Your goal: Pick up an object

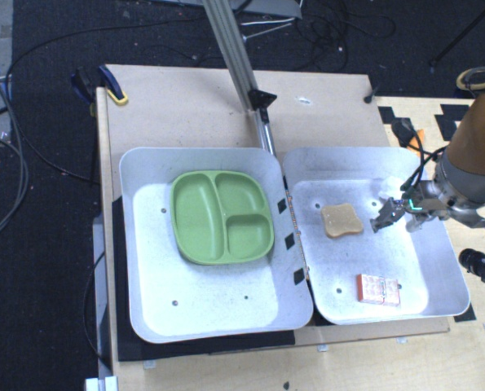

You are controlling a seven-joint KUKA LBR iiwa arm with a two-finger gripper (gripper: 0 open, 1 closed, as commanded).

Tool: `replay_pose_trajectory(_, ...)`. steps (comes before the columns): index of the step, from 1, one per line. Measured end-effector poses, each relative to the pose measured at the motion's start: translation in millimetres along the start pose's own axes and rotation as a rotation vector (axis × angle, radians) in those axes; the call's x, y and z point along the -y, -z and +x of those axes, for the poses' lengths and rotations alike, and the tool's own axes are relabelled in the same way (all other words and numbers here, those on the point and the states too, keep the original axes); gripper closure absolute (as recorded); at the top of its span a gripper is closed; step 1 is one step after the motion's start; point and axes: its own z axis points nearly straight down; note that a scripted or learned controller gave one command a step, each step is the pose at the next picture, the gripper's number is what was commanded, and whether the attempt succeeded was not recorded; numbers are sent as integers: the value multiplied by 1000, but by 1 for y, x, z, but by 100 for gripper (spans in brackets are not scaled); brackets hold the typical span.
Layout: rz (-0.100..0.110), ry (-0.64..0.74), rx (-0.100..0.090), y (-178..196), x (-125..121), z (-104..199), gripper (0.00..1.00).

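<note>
Tan slice (341, 220): a flat, toast-like piece with rounded corners, lying on the floor of the right bin (438, 271), towards that bin's upper left part. It rests free; nothing touches it.

My gripper (386, 216): low over the right bin, just beside the tan slice on its right, apart from it. The dark fingertips point left towards the slice. Whether my fingers are spread or closed, I cannot tell; nothing shows between them.

My arm (470, 157): enters from the right, grey wrist below an orange band, with dark cables looping above the wrist.

Red-and-white packet (378, 289): small and rectangular, flat on the right bin's floor near its lower edge, well apart from the slice and below my gripper.

Green plate (222, 217): divided into three compartments, lying in the left bin (156, 300), in its upper middle part.

Bench (177, 108): pale wood, bearing both white bins side by side, their inner edges meeting along a line of small black clips.

Metal pole (234, 43): grey, slanting down from the top towards the join of the bins.

Clamp (112, 85): blue and yellow, at the bench's upper left corner.
</note>
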Motion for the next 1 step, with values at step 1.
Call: replay_pose_trajectory(1,-2,0,0,1,-1,0,0)
